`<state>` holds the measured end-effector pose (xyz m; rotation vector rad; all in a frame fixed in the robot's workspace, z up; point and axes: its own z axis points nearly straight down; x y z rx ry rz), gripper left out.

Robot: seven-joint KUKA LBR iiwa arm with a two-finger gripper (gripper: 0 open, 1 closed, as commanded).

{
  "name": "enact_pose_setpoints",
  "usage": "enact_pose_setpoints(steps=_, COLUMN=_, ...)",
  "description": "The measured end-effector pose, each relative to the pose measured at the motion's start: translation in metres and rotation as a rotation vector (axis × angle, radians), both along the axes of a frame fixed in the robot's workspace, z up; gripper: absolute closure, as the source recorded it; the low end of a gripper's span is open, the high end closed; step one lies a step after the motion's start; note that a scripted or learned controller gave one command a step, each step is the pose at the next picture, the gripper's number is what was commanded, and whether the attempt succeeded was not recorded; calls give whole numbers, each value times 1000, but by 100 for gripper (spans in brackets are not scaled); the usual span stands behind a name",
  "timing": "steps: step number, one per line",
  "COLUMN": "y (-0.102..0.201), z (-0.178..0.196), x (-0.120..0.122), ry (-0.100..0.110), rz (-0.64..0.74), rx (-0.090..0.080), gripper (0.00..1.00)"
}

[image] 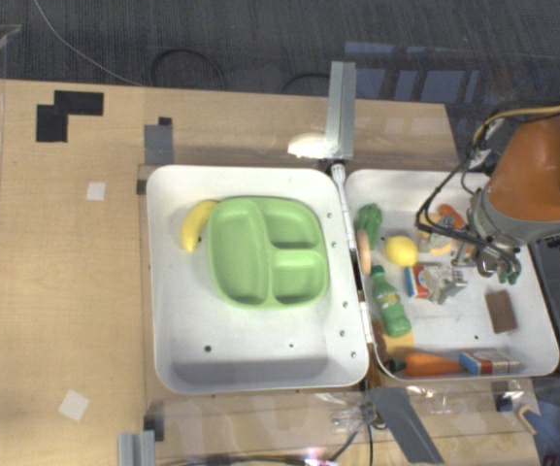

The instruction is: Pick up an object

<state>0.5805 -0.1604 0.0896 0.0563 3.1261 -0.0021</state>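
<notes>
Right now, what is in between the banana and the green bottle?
In the camera view, the green divided tray lies between the banana and the green bottle, then the two bins' side walls where they meet.

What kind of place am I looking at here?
Probably a robotics lab test bench: a grey and orange arm over two white bins, toy food like a banana and lemon, cables trailing across carpet.

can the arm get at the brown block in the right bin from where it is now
Probably yes. The brown block lies flat on bare bin floor in the right bin, apart from the other items, with nothing on top of it. The gripper hangs just to its left, above the clutter.
</notes>
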Motion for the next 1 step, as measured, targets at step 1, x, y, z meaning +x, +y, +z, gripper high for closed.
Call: enact_pose_setpoints(steps=1, y=66, z=0, x=10, ry=-1, rz=105, rx=0, gripper=0)
